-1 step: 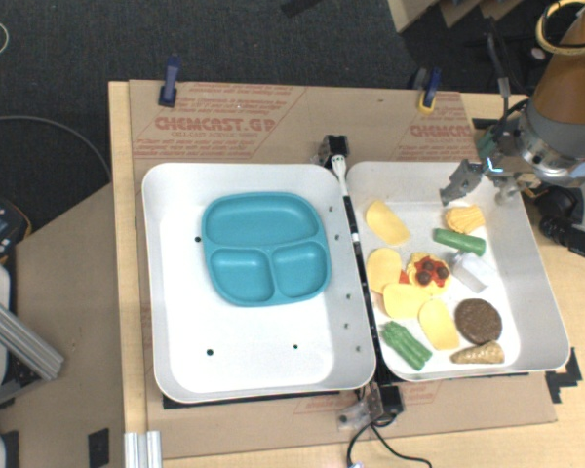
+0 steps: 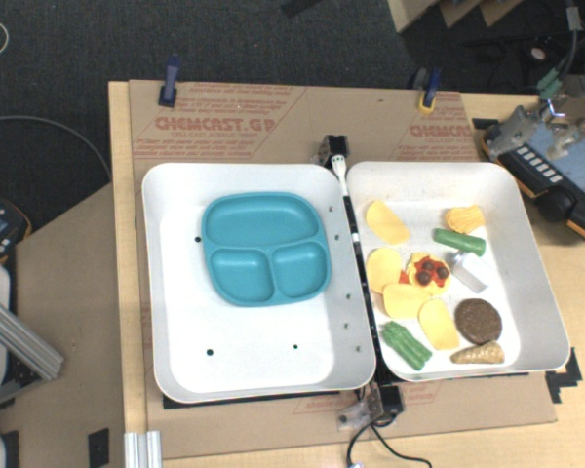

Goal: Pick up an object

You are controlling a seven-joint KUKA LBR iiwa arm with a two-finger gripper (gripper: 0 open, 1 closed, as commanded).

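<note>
The right bin (image 2: 526, 261) holds several toy food pieces. A pale yellow slice (image 2: 385, 221) lies at its upper left and an orange-yellow chunk (image 2: 465, 219) at its upper right. Below that chunk lies a green bar (image 2: 459, 242). A red and black piece (image 2: 429, 272) sits in the middle, beside a small grey piece (image 2: 469, 278). More yellow slices (image 2: 406, 302) lie in the lower half. A brown round cookie (image 2: 478, 320), a tan pastry (image 2: 479, 355) and a green pod (image 2: 407, 345) lie along the near side.
The left bin (image 2: 175, 291) bears a teal divided plate (image 2: 266, 249) with three compartments. Both bins rest on a cardboard sheet (image 2: 273, 115) held by two clamps (image 2: 169, 81). Grey equipment (image 2: 536, 149) stands beyond the right bin's far right corner.
</note>
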